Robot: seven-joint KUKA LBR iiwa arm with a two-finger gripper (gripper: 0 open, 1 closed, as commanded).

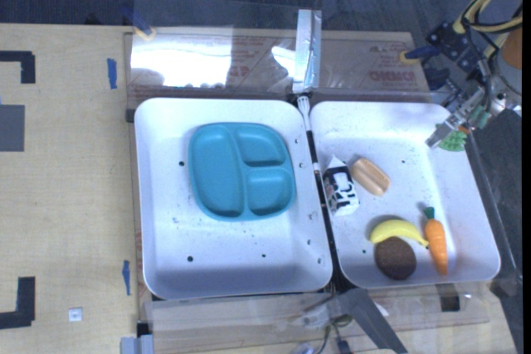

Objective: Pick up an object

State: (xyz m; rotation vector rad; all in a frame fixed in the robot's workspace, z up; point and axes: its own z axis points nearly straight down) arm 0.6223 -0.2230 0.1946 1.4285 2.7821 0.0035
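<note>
White plastic right bin is the landmark. Inside its near end lie a yellow banana, an orange carrot and a brown round fruit, loose for picking. At its far right corner, the gripper seems to pinch a small green object.

The left bin sits on a pale wooden worktop and carries a blue divided tray near its middle, three compartments showing. Touching the left bin along its right edge is the right bin. Behind the left bin stands a clear plastic sheet, glare across it, with a grey upright strip at its right end. Left of the left bin, blue tape bits and black corner marks lie on the worktop.
</note>
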